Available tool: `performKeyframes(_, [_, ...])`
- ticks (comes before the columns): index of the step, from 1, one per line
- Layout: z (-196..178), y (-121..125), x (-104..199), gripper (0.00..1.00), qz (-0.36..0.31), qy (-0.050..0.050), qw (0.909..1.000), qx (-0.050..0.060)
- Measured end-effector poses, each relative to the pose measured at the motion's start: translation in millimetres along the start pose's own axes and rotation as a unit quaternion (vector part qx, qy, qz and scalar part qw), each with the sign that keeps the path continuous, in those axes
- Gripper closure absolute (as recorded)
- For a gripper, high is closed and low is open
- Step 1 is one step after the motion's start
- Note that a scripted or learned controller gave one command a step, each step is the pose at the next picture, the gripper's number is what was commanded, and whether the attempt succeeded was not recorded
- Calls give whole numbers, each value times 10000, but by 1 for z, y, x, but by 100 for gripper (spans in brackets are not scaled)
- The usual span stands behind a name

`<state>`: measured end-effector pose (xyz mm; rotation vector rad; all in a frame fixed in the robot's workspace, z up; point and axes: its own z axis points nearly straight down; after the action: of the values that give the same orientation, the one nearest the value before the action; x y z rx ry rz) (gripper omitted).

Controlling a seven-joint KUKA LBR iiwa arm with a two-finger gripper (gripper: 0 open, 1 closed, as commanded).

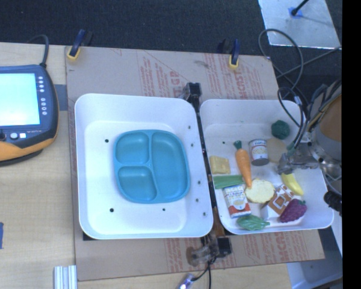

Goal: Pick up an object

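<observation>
The right bin point(228, 114) holds several toy foods: a carrot point(243, 164), a small can point(259, 152), a dark green ball point(280, 129), a yellow banana point(292, 184), purple grapes point(293, 210), a pale round slice point(260, 191), a red-and-white packet point(236, 199), a yellow square point(219, 164) and a green leafy piece point(251, 223). My gripper point(293, 161) hangs low over the bin's right side, just above the banana and to the right of the can. I see nothing held in it.
The left bin point(90, 161) carries a blue divided plate point(150, 165). A tablet-like pendant point(18, 104) lies at the far left of the bench. Cables point(289, 59) loop behind the right bin near the arm.
</observation>
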<state>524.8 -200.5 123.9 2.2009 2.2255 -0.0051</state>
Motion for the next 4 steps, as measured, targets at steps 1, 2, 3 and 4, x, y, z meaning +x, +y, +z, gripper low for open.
performKeyframes(1, [0, 0, 0, 0, -6, -3, 10000, 2])
performKeyframes(2, [-10, 0, -1, 100, -9, -16, 10000, -6])
performKeyframes(3, [-10, 0, -1, 0, -13, -18, 10000, -4])
performKeyframes(4, [-20, 0, -2, 100, -13, -34, 10000, -17])
